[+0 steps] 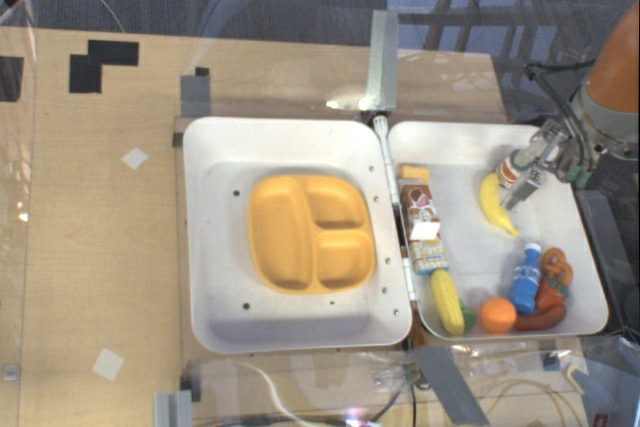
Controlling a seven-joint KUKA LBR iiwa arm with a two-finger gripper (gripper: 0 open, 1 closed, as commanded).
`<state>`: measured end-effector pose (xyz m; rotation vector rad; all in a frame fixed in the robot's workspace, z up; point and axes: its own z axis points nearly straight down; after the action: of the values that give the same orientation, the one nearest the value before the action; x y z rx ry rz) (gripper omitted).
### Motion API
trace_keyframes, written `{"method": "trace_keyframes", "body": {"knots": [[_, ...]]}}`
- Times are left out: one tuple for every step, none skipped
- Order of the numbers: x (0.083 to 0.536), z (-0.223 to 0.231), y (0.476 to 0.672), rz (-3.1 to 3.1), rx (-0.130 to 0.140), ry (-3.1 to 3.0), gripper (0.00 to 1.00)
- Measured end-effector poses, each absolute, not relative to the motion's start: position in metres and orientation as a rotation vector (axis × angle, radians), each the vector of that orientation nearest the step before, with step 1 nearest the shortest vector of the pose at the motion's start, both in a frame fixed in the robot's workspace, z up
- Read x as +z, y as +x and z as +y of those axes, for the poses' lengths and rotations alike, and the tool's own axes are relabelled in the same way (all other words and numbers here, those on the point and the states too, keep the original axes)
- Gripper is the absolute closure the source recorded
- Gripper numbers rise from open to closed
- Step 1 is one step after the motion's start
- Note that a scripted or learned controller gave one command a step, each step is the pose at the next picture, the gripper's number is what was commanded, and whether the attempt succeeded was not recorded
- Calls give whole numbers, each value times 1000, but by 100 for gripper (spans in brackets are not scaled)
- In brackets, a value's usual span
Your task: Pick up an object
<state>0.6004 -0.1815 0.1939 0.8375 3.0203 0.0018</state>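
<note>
Yellow banana (494, 205) lies in the right bin (470, 140), toward three o'clock. The gripper (527, 177) hangs just above it, fingers apart, holding nothing. Grabbing and lifting are left to do.

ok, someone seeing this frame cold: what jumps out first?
The yellow divided tray sitting alone in the middle of the left bin. Then the right bin, where a banana, corn cob, orange, blue bottle and a snack box lie. The gripper hangs at the banana's upper end, reaching in from the right.
</note>
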Motion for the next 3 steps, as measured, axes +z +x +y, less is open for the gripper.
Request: {"method": "trace_keyframes", "body": {"knots": [[109, -149, 626, 2886, 3, 1239, 0], [137, -148, 657, 2756, 4, 1494, 0], [108, -152, 670, 2553, 3, 1823, 0]]}}
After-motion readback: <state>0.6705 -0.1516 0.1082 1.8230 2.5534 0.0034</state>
